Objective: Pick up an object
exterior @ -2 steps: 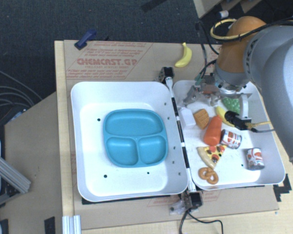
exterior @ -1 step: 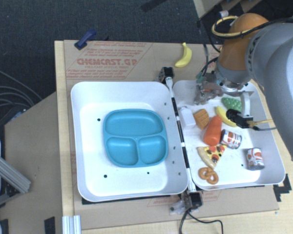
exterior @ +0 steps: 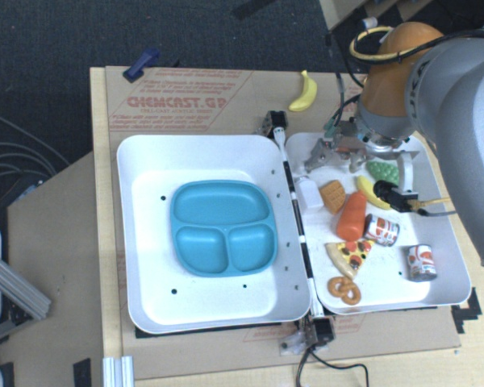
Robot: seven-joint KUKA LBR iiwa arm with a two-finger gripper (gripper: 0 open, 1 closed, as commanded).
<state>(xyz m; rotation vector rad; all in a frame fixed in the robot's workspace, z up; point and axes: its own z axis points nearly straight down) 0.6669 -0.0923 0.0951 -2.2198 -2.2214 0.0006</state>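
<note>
My gripper (exterior: 360,153) hangs over the far end of the right bin (exterior: 448,285), below the orange wrist band. Just beneath and in front of it lie a green item (exterior: 385,171), a yellow banana (exterior: 377,193) and a tan cracker (exterior: 332,195). Nearer the front are an orange-red carrot-like piece (exterior: 352,216), a small red and white can (exterior: 382,230), a second can (exterior: 421,262), a pizza slice (exterior: 348,256) and a pretzel (exterior: 344,290). Nothing can be seen held in the gripper.
The left bin (exterior: 141,280) holds a blue three-part plate (exterior: 223,225). A second banana (exterior: 304,94) lies on the bench beyond the bins, and a blue object (exterior: 141,64) sits at the bench's far left edge. The grey arm covers the upper right.
</note>
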